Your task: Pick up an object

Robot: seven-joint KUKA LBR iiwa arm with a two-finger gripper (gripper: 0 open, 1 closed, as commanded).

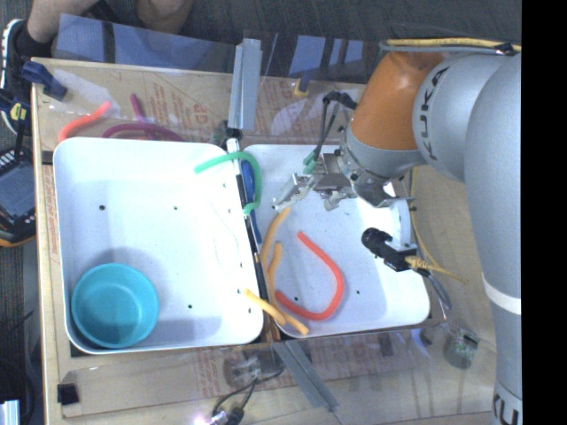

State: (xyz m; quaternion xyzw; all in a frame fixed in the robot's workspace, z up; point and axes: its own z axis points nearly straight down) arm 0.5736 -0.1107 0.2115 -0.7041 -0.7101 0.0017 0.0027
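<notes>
From the camera view above, the grey arm with its orange band (399, 96) reaches in from the right. It carries the tool (306, 195) over the upper left part of the right shallow white bin (381, 295). I cannot tell whether the tool is wide or narrow, and nothing can be seen held in it.

Below the tool, a bent red-orange flexible tube (339, 277) lies on the floor of the right bin, curving down towards the near wall. Slim yellow-orange sticks (273, 268) lie along that bin's left wall. One more yellow stick (279, 312) crosses the lower corner by the divider.

A curved green tube (226, 160) hangs over the rim between the two bins, with a dark blue piece (249, 181) just beside it.

In the left shallow white bin (159, 228), a round teal plastic bowl (113, 305) sits upright in the near left corner.

On the wooden tabletop (177, 96) behind the left bin lies a looped magenta tube (142, 131).
</notes>
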